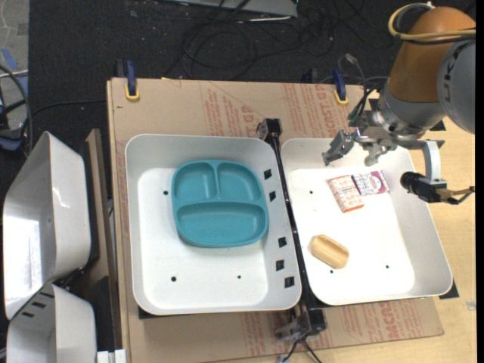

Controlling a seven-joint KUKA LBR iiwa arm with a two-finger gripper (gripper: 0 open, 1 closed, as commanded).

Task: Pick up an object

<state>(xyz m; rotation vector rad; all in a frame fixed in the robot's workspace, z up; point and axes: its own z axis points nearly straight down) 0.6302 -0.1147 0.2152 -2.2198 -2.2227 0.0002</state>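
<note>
In the right bin (423,278) lie a small flat packet (355,188) with red, white and pink print near the back, and a tan bread-like lump (330,250) toward the front left. My gripper (355,150) hangs over the bin's back edge, just behind the packet. Its two fingers are spread apart, with nothing between them. The grey arm with its orange band (432,44) reaches in from the upper right.
The left bin (147,225) holds a teal divided plate (220,203). A black divider strip (286,218) runs between the two bins. Clamps (132,85) sit on the bench's back edge, and white tubs (41,218) stand to the far left.
</note>
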